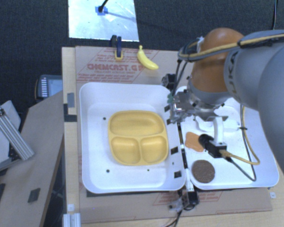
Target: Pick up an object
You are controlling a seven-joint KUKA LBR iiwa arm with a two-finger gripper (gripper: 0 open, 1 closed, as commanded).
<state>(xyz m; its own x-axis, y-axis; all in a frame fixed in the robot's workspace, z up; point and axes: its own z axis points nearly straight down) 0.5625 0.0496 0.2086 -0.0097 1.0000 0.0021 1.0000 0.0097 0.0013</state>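
In the near left of the right bin (258,171) lies 1 brown disc (202,171). Just beyond it, apart from it, lies 1 orange piece (194,141). The left bin (92,126) holds 1 yellow plate (137,137) with 3 compartments. The gripper (176,109) stands over the divide between the 2 bins, beyond the orange piece; spread or pressed together cannot be told. Farther off, on the cardboard (104,66), lies 1 banana (146,59).

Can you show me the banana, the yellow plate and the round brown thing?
banana (146,59), camera view, middle of its curved body.
yellow plate (135,123), camera view, its large top compartment.
round brown thing (203,170), camera view, its centre.
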